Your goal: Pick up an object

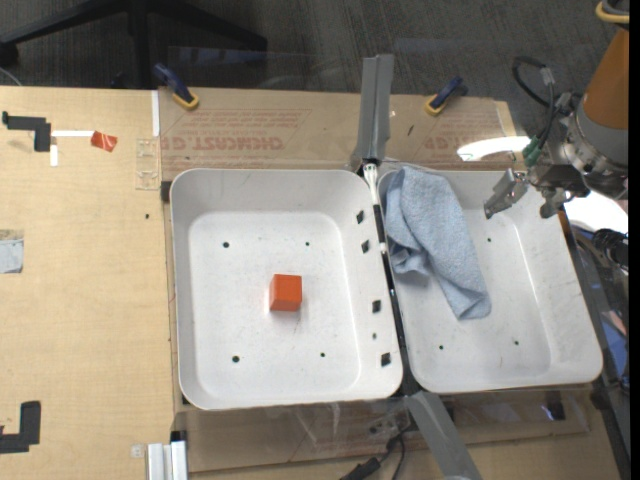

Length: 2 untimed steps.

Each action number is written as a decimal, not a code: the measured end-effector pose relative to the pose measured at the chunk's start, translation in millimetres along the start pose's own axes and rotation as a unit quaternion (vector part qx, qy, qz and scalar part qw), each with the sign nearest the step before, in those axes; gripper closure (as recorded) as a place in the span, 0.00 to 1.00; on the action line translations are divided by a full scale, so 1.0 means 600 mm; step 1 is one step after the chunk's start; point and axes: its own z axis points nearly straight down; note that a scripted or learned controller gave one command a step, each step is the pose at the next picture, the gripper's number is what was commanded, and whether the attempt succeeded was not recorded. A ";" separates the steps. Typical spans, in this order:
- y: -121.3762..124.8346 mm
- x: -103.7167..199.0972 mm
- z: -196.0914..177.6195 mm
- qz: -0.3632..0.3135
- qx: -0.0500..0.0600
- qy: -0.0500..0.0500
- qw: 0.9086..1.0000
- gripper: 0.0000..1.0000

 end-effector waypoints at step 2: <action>-0.076 0.050 0.292 -0.174 -0.001 0.000 0.985 0.00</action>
